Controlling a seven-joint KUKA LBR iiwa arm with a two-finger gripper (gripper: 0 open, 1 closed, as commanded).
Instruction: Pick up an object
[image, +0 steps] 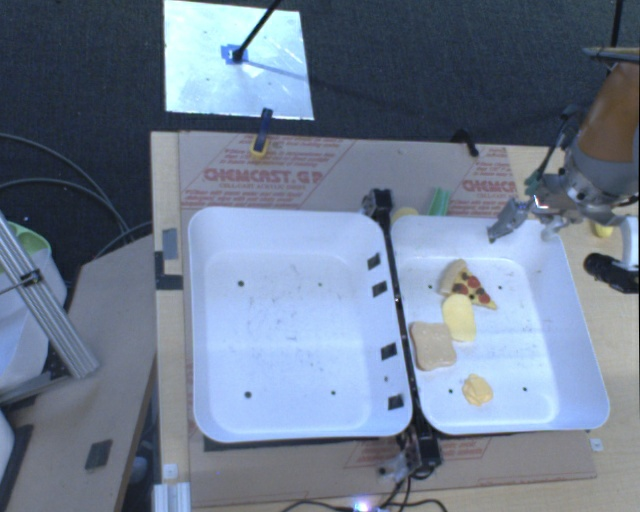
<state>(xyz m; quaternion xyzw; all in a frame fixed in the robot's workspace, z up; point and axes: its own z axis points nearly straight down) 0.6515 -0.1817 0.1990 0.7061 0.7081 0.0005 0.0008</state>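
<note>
Hovering over the right bin's (575, 330) far corner, the gripper (528, 219) holds nothing, fingers parted. Pizza slice (467, 283) and bread slice (433, 345) lie below.

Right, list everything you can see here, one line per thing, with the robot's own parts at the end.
white bins: two, white, side by side on the bench.
pizza slice: one, yellow with red spots, upper middle of the right bin.
pale yellow piece: one, just below the pizza slice.
bread slice: one, tan, left of centre in the right bin.
small yellow lump: one, near the right bin's front.
cardboard sheet: one, brown with red print, under both bins.
shiny square plate: one, silvery, on the dark floor behind the bench.
green stick: one, behind the right bin's rim.
arm: one, grey with orange band, at upper right.
gripper: one, grey, over the right bin's back corner, holding nothing.
</note>
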